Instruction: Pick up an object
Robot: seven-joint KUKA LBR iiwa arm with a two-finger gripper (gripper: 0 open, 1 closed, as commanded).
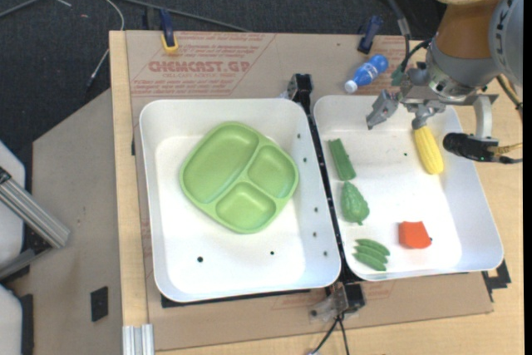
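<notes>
Corn cob (428, 149) lies in right bin (474, 204), just below gripper (405, 110). Fingers seen spread, nothing held. Descent should be centred across cob's narrow width before closing.

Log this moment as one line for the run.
gripper: open, above right bin's far edge | holding: nothing | nearest: corn | left bin: green plate
</notes>
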